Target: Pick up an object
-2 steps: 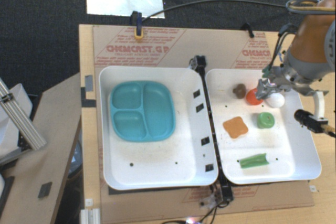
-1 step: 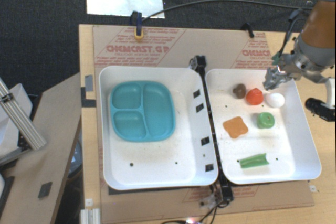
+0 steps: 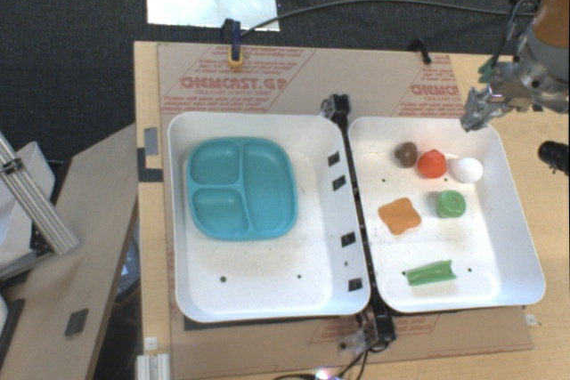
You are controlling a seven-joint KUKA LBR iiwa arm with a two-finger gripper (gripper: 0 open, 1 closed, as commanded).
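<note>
Claw (image 3: 477, 113) hovers at right bin's (image 3: 521, 227) 1 o'clock rim, grip state unreadable; red ball (image 3: 432, 163) nearest, likely pick since unobstructed.

Two bins side by side: tray (image 3: 240, 189) in left bin (image 3: 267, 285). In right bin (image 3: 499, 271): ball (image 3: 406, 154), tomato (image 3: 432, 163), egg (image 3: 465, 169) in a row behind; cracker (image 3: 399, 215), disc (image 3: 451, 204) midway; bean (image 3: 431, 272) in front.

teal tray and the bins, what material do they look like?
Teal tray: likely moulded plastic, matte, with rounded edges and three formed compartments. Bins, left and right: probably thin formed white plastic, slightly glossy, scuffed floors. Cannot confirm from look alone.
</note>
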